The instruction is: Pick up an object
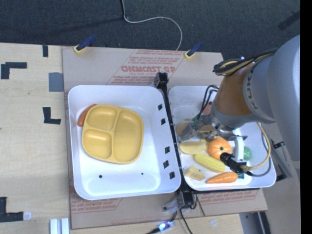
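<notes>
The gripper (220,141) hangs over the right bin (263,182), above the toy pumpkin (218,147) – light, round, probably slippery, best taken across its middle.

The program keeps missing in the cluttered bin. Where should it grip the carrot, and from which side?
Grip the carrot across its thick middle, coming straight down. It lies flat, lengthwise along the right bin's near wall, so the fingers would probably best straddle its narrow width. The corn crowds its far side.

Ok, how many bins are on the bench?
2: left bin holding a yellow plate, right bin holding toy food under the arm.
</notes>
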`<state>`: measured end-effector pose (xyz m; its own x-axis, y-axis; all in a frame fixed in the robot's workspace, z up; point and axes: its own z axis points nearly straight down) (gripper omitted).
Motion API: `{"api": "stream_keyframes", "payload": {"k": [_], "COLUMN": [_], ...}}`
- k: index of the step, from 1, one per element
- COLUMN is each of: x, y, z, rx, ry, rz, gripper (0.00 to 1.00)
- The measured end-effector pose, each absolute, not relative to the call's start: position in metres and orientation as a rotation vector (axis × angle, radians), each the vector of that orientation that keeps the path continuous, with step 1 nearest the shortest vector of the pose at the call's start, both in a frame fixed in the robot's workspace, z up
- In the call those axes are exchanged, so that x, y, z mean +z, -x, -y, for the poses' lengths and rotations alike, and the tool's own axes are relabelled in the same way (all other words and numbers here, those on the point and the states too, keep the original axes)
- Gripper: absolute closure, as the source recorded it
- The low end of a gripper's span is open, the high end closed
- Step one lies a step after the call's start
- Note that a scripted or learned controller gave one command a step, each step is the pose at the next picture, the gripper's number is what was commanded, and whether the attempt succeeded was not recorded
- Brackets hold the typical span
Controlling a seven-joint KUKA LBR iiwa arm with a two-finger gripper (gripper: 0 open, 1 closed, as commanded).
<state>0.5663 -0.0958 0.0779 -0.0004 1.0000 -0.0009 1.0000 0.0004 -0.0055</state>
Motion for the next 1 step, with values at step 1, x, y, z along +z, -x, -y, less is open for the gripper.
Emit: {"api": "stream_keyframes", "payload": {"k": [1], "x": [0.0954], "y": [-0.5698], "z": [0.0960], "rx": [-0.001], "ry": [2.221], "rz": [2.224], "gripper": [1.00]}}
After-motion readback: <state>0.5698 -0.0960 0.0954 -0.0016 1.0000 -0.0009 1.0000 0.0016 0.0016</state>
